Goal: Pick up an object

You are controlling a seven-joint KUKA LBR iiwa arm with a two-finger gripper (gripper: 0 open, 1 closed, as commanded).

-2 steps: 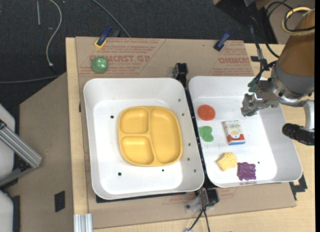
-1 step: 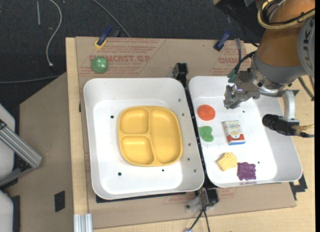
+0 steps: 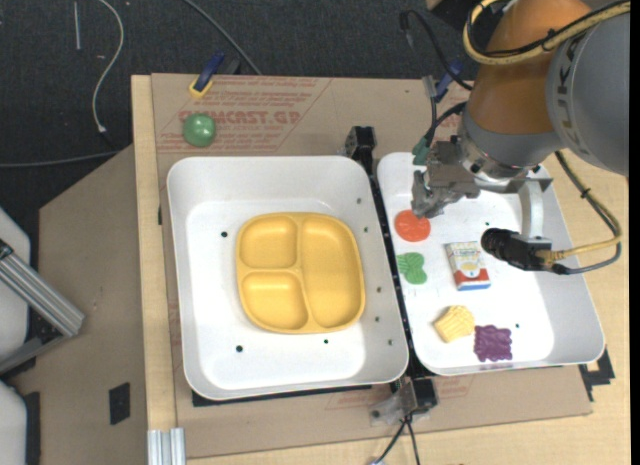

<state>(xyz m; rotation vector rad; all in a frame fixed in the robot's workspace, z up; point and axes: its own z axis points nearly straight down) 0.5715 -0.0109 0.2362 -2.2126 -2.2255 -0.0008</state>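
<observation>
At the near edge of the right bin (image 3: 575, 338) lie a purple piece (image 3: 493, 343) and, just beside it, a yellow ridged piece (image 3: 455, 324). A little farther in are a small red and white box (image 3: 467, 264) and a green piece (image 3: 412, 268), apart from each other. None of these looks touched.

In the left bin (image 3: 200, 253) there is a yellow tray with three compartments (image 3: 300, 272), and nothing lies in its compartments.

Farther back in the right bin is the orange-red round piece (image 3: 411, 225). In my judgement this is the thing the arm goes for. The gripper (image 3: 428, 203) is low over it, right at its far edge, and seems to touch it or nearly so. The piece looks to rest on the bin floor. Whether the pincer is apart or together I cannot tell, because the wrist covers the tips from above.

So the task is in its middle: the approach looks done, but no object is lifted. The closing on the piece and the lift remain to do.

Beyond the bins, on the cardboard (image 3: 290, 113), a green ball (image 3: 200, 130) sits alone.
</observation>
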